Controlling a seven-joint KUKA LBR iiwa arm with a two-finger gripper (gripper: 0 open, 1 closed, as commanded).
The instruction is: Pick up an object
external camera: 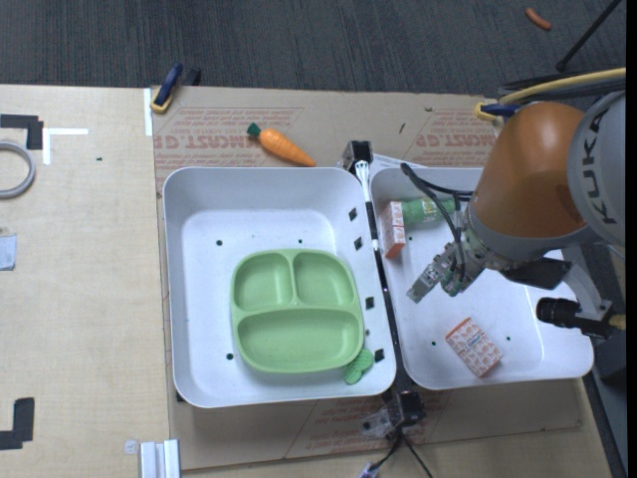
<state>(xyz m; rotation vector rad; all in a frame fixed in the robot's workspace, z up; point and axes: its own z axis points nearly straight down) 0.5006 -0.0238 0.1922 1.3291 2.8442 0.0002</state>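
My gripper [438, 279] hangs over the left-middle of the right bin [518, 366], below the orange wrist band [528, 167]. I see nothing held in it. A red and white box [395, 226] lies up and to the left of the gripper, by the bin's left wall. A green-tinted item [430, 210] lies beside the box, partly hidden under the arm's cables. A small red and white packet [473, 348] rests on the bin floor below and to the right of the gripper.
The left bin [199, 227] holds a green divided plate [297, 310] and a small green object [358, 366] at its lower right corner. A toy carrot [282, 144] lies on the cardboard behind the bins. A blue item [167, 86] sits at the back left.
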